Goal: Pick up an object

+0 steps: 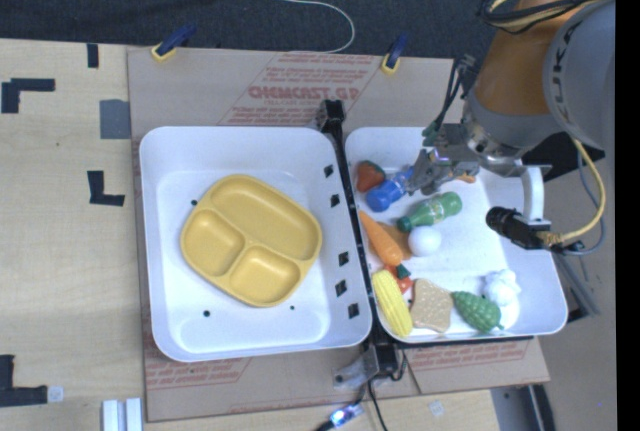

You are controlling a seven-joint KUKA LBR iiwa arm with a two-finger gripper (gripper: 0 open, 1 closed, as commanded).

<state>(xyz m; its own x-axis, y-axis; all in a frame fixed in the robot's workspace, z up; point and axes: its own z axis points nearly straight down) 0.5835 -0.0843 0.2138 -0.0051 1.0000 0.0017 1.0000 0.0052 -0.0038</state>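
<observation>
My gripper [432, 171] hangs over the back of the right bin [540, 304], just right of a blue bottle [385, 195] and above a green bottle [432, 210]. A red-orange toy [369, 175] lies at the bin's back left. Beside the green bottle sit a white ball [425, 240] and a carrot [384, 238]. Along the front lie a corn cob [392, 303], a tan slice [432, 305], a green leafy toy [476, 311] and a white lump [500, 286]. Nothing shows as lifted from the bin.
The left bin [160, 169] holds a yellow divided plate [250, 239]. A black divider [345, 209] runs between the two bins. The arm's orange band [520, 59] and a black fitting with cable [512, 225] overhang the right bin's right side.
</observation>
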